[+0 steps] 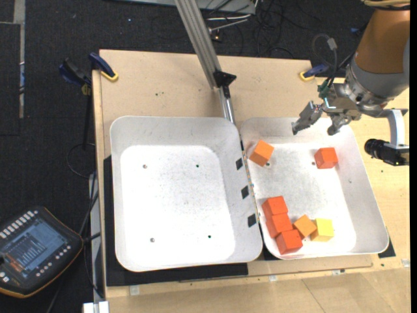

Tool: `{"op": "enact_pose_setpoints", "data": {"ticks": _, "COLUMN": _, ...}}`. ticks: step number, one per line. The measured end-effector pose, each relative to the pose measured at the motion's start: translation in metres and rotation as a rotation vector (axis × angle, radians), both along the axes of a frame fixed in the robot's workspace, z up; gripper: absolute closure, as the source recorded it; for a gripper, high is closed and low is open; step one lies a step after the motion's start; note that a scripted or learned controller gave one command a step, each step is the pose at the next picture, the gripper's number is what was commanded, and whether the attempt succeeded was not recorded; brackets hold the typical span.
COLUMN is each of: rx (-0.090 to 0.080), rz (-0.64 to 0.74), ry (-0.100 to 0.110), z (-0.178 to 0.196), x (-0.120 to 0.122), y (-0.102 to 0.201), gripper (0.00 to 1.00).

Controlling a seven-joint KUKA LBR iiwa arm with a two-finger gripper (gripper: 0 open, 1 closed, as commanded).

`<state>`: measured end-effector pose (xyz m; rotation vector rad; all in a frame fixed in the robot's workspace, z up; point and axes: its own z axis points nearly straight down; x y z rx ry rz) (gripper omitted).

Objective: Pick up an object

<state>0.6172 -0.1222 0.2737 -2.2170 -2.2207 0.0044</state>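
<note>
Nearest the camera, three orange blocks point(281, 223) and a yellow block point(324, 227) lie at 6 o'clock in the right bin point(368, 194). Another orange block point(326, 157) sits at 1 o'clock, just below the tool point(320, 124), whose fingers are spread open, holding nothing.
</note>
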Motion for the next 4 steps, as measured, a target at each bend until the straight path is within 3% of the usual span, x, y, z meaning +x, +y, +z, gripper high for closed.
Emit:
{"op": "enact_pose_setpoints", "data": {"ticks": 1, "rx": -0.001, "rz": 0.0, "ry": -0.005, "z": 0.003, "x": 0.001, "y": 0.0, "gripper": 0.0}}
{"op": "enact_pose_setpoints", "data": {"ticks": 4, "rx": 0.0, "rz": -0.002, "ry": 0.002, "z": -0.167, "x": -0.014, "y": 0.012, "gripper": 0.0}}
